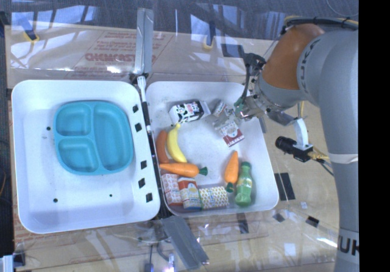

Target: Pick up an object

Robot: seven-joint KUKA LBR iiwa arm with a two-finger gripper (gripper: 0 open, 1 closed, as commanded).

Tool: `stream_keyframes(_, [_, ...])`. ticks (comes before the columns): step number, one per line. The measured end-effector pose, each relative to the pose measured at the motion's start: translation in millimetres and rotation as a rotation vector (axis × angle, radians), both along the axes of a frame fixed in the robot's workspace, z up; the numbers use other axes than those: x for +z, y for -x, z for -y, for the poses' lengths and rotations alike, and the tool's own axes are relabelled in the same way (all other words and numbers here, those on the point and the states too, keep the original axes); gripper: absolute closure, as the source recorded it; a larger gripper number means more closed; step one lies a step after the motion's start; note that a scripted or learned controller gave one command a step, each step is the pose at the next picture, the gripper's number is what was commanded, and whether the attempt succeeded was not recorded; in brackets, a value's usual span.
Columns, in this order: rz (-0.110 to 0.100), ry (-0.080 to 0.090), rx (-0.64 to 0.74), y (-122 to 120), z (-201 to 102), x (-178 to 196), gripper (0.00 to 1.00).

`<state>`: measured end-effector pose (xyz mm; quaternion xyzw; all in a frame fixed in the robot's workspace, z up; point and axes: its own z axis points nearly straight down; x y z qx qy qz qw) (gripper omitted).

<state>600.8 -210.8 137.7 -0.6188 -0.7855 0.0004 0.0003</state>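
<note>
The grey arm [332,82] with its orange band comes in from the right side and bends down over the right bin [259,204]. The left bin [30,204] carries a light blue plate [93,137] with three compartments. Behind the bins lies a clear sheet with red printed writing [119,51], but the letters are too blurred to read.

In the right bin, a yellow banana [175,144] lies near the left wall, just beside a reddish sausage-like piece [161,146]. Under them one orange carrot [180,169] lies across, and a second carrot [231,166] stands near the green bottle [244,185]. Along the front wall there is a row of small packages [195,194] with coloured labels; their text is too small to read. A black and white carton [186,111] with a cow-like pattern rests at the back. A small red and white box [233,136] lies just below the gripper, and its print is not legible.

The gripper [228,117] is low in the back right part of the right bin, over some silvery, crumpled item [218,122]. Whether the claw is apart or together I cannot tell.
</note>
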Motion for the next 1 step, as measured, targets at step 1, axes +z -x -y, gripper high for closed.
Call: stream_keyframes(1, [0.001, 0.0, 0.036, 6.3, -59.3, 93.4, 1.0])
